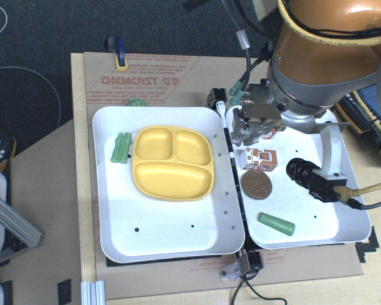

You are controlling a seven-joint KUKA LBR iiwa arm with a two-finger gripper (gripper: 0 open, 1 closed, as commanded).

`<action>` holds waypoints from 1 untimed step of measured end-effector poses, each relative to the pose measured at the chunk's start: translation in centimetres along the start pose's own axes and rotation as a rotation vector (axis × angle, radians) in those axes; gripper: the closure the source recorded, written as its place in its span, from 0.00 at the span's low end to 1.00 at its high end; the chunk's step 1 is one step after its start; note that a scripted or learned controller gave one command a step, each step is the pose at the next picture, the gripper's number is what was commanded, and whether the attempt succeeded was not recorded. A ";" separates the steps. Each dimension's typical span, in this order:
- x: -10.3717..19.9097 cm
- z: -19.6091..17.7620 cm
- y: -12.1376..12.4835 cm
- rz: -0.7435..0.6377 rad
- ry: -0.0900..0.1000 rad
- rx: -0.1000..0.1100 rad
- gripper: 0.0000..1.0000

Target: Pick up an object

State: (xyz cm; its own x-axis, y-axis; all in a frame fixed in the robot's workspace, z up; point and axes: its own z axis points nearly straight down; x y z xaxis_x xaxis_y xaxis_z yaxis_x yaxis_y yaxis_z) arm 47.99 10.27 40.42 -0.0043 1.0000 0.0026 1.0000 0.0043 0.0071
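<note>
The grey arm with its orange band [330, 37] reaches in from the right and hangs over the upper left corner of the right shallow white bin [308, 203]. The gripper [254, 135] sits low there, close to the rim that divides the two bins. Its tips are hidden among the metal parts, so it is unclear whether the fingers are apart or together, and nothing can be seen held between them.

Just below the gripper lies a small square orange-and-white packet [261, 159], flat on the bin floor. Just below the packet, and nearly touching it, is a flat round brown disc [256, 185]. Further towards the near edge of the same bin, apart from the disc, a short green rounded stick [276, 223] lies on a slant.

The left shallow white bin [165, 230] holds a yellow plastic plate with three compartments [173, 162], set near its middle. A green ridged strip [121, 147] lies just beside the plate's left edge.

Both bins rest on a brown printed board that covers the surface [152, 78]. On the board, just beyond the left bin's far rim, sits a small green scrap [136, 102], and a blue and yellow clamp [120, 53] grips the board's far edge.
</note>
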 end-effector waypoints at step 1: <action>-0.1 -0.8 0.0 0.001 -0.003 0.003 1.00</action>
State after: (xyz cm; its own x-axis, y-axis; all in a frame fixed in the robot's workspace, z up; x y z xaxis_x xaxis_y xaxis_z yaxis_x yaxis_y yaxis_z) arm 47.99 10.21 41.17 -0.0037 1.0000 -0.0001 1.0000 0.0037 0.0038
